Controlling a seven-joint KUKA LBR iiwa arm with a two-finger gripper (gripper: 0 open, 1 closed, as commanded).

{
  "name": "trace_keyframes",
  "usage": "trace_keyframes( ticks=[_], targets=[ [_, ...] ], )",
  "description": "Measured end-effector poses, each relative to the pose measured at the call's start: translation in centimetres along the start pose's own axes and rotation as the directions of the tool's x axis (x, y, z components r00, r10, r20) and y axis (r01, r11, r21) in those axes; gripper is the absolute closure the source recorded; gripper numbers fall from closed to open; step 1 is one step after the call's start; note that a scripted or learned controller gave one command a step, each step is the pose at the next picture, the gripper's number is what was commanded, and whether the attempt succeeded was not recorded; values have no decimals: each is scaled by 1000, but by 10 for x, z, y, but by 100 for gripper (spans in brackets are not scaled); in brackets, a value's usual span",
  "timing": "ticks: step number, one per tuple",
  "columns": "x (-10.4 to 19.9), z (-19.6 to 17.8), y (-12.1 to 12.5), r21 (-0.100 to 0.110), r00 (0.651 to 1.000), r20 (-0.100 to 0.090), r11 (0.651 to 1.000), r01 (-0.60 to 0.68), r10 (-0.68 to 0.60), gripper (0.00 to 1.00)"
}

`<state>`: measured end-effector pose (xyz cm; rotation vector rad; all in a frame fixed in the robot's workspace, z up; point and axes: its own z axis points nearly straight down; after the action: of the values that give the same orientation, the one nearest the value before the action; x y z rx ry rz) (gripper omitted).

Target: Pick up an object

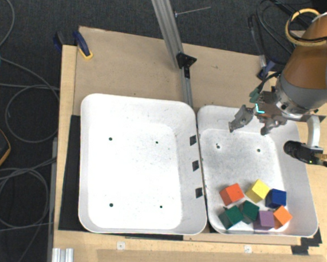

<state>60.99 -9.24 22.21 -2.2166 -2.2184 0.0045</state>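
No object is held yet: the two-finger gripper [249,124] is seen above the far end of the right shallow white bin [301,187], its fingers spread apart with nothing between them. By that judgement, the whole pick is left to do — descent, closing and lifting.

The candidate objects are clustered at the near end of that bin: an orange-red cube [232,193], a yellow cube [256,190], a blue cube [276,197], an orange cube [282,215], a purple cube [265,219] and two dark green cubes [240,213]. They are packed touching or just beside one another, and the orange and purple cubes are set close against the near rim, so little room is left there for fingers. The orange-red cube is judged the most open, with bare floor on its far and left sides. Between gripper and cluster the bin floor is clear. The left shallow white bin [92,149] is separated by black clips [195,165] along the shared edge.
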Motion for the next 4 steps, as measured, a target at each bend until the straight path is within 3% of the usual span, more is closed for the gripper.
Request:
trace_keyframes(
  ticks=[1,4],
  targets=[
    [0,-2,0,-4,1000,1,1000,-1,1,0],
    [-3,125,3,-1,1000,1,1000,-1,1,0]
  ],
)
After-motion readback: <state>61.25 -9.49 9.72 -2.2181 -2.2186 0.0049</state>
